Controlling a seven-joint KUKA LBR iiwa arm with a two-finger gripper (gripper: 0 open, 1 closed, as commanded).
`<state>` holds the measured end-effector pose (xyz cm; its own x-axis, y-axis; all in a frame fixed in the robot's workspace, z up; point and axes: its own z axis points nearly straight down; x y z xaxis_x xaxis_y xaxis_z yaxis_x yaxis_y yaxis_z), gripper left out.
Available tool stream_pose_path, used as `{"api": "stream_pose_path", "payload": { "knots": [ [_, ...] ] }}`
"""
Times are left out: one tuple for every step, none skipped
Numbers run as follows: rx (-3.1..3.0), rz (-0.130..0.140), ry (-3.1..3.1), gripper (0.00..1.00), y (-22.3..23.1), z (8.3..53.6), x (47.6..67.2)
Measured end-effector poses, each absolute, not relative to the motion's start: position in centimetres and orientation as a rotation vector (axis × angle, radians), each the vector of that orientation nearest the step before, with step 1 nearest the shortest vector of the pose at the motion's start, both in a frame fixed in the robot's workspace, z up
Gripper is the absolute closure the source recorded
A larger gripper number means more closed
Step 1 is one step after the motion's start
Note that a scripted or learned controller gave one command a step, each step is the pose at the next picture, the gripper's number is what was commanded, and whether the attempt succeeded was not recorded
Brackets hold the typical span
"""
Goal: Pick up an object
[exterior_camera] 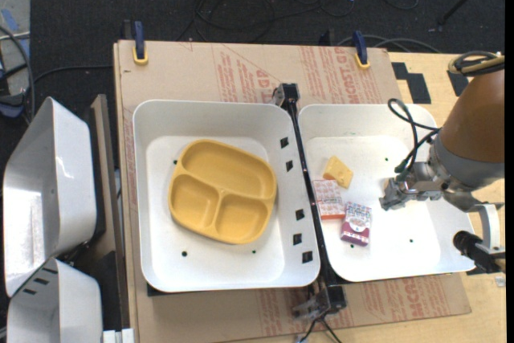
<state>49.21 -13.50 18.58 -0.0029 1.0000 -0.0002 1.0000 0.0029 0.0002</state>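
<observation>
The right bin (418, 253) holds three small things: a yellow wedge-shaped block (338, 171) near its middle left, a pink-and-white packet (328, 199) below it against the left wall, and a purple-and-white box (356, 222) further toward the front. My gripper (395, 198) hangs over the right half of this bin, to the right of the purple box and apart from it. Nothing shows between its fingers. The grey wrist and orange band rise behind it at the right.
The left bin (152, 197) holds a yellow divided tray (222, 189). A black divider bar (303, 181) runs between the two bins. Cables loop from the arm over the right bin's back right. White containers (44, 189) stand off the bench to the left.
</observation>
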Motion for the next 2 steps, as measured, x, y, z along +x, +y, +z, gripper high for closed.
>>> {"api": "stream_pose_path", "payload": {
  "knots": [
    [2.215,0.0,2.225,1.0,-13.6,23.0,50.2],
    [2.215,-0.002,2.235,1.0,-7.6,22.1,50.4]
  ]
}}
